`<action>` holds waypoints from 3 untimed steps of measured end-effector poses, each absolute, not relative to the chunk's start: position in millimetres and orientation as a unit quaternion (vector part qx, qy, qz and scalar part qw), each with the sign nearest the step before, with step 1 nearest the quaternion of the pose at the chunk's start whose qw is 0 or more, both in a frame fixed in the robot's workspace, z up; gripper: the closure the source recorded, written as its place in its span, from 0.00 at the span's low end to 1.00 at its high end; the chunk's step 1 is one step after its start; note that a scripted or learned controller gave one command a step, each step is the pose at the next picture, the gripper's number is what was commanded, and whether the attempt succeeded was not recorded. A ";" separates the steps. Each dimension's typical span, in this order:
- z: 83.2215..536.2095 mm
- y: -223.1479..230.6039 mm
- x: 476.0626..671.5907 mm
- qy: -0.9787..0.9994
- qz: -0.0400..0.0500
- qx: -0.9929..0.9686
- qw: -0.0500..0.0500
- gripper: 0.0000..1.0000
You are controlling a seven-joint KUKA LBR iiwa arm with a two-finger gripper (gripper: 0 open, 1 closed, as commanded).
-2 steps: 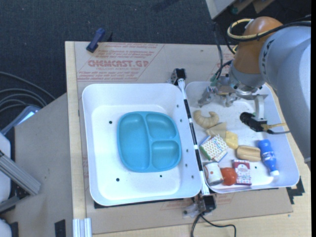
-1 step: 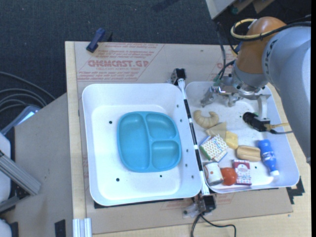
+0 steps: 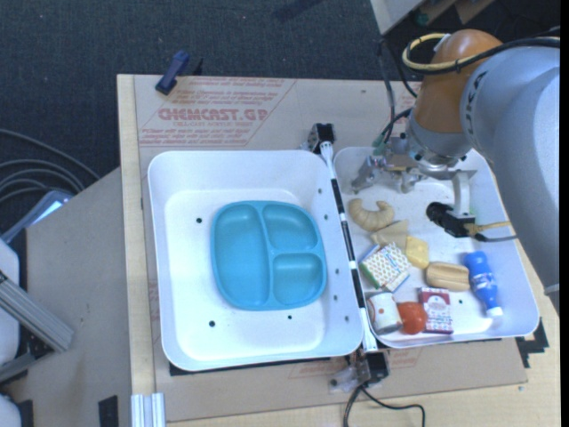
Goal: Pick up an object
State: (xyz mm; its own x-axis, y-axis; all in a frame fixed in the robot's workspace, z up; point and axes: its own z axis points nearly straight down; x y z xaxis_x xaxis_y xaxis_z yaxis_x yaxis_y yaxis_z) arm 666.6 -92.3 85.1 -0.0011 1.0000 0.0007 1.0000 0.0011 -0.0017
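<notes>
My gripper (image 3: 387,177) hangs over the far left corner of the right bin (image 3: 520,302), its fingers (image 3: 363,178) spread open with nothing between them. Just in front of it lies a pale croissant (image 3: 372,212). Further toward the front are a cheese wedge (image 3: 392,233), a green-patterned box (image 3: 385,265), a yellow piece (image 3: 418,253), a bread roll (image 3: 447,277), a blue bottle (image 3: 483,281), a red tomato (image 3: 411,318), a red-and-white box (image 3: 436,310) and a white can (image 3: 383,310).
The left bin (image 3: 173,229) holds a blue divided plate (image 3: 268,254). A rail with black clamps (image 3: 322,135) separates the two bins. The grey arm covers the right bin's far right side. A blue clip (image 3: 172,72) lies on the board behind the bins.
</notes>
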 end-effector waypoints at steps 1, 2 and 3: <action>85.0 -92.6 666.5 -0.707 0.000 -0.707 0.001 0.00; 85.0 -92.1 666.5 -0.707 0.001 -0.707 0.001 0.00; 85.1 -99.6 665.3 -0.707 0.001 -0.707 0.001 0.00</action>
